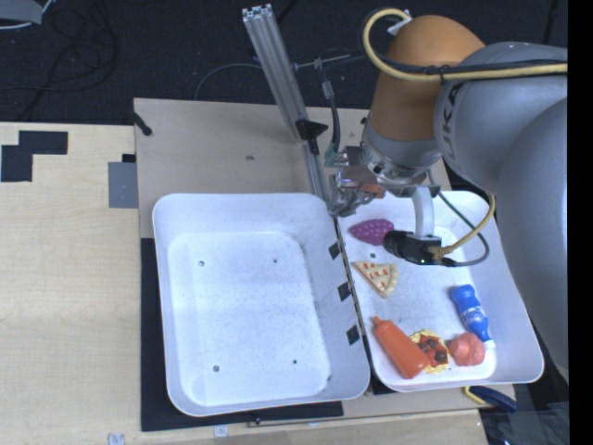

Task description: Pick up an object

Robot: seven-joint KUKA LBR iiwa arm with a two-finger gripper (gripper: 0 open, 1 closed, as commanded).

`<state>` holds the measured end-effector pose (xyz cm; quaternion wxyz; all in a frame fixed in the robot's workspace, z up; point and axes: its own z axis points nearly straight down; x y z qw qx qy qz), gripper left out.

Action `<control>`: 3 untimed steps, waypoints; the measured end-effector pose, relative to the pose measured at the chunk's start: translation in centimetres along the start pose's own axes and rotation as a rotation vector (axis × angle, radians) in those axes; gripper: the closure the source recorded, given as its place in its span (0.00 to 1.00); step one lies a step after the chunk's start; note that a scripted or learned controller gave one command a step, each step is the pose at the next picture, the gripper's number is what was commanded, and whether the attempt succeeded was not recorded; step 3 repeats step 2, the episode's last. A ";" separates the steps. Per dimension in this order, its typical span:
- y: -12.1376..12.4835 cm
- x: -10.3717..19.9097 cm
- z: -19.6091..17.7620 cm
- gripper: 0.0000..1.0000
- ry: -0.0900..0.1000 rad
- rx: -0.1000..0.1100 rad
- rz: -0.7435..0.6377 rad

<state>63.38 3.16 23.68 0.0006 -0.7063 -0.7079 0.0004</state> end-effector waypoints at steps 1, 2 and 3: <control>1.6 4.8 -0.7 1.00 0.000 -0.002 0.000; 1.6 4.7 -0.7 0.00 -0.001 -0.001 0.001; 1.6 4.7 -0.7 0.00 -0.001 -0.001 0.001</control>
